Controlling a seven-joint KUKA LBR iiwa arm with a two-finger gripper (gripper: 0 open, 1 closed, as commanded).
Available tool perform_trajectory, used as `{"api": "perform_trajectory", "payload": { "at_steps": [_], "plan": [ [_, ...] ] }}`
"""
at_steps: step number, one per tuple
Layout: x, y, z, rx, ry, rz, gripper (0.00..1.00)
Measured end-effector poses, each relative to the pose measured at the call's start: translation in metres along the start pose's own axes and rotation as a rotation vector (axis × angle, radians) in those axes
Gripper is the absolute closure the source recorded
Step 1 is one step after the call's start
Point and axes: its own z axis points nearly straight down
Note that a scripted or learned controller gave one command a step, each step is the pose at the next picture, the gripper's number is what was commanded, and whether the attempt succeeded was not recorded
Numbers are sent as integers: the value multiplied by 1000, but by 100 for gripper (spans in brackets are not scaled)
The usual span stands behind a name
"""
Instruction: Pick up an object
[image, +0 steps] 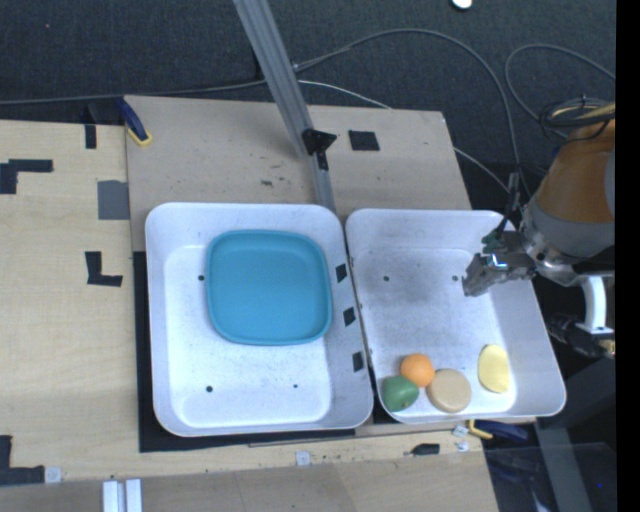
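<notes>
camera view
arm: I saw the grey arm (575, 200) with its orange band reaching in from the right, above the right bin's upper right corner.
gripper: I logged the gripper (482, 272) over the right bin's upper right area, pointing down and left. Nothing showed between its fingers.
gripper state: I could not tell from this slant whether it was released or clenched; too small and blurred.
right bin: I noted the white right bin (420, 260), scuffed grey floor in the middle, four objects bunched along its near edge.
orange ball: I marked the orange ball (417, 370) near the bottom left of that bin, touching the green one below it.
green object: I marked the green object (399, 393) in the bin's near left corner.
tan disc: I put the tan disc (450, 390) just beside the orange ball, on its right.
yellow object: I put the yellow object (493, 368) close to the tan disc, toward the bin's right wall.
gap: I judged all four objects well apart from the gripper.
left bin: I saw the white left bin (175, 330) side by side with the right one.
blue plate: I logged a blue square plate (268, 286) lying flat in the left bin's upper middle.
bench: I noted a wooden bench (60, 300) under both bins, black tape marks on it.
pole: I saw a grey metal pole (290, 95) slanting across the bench above the bins.
</notes>
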Motion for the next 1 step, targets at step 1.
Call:
{"api": "perform_trajectory", "payload": {
  "at_steps": [1],
  "plan": [
    [0,0,-29,0,0,0,100]
  ]
}}
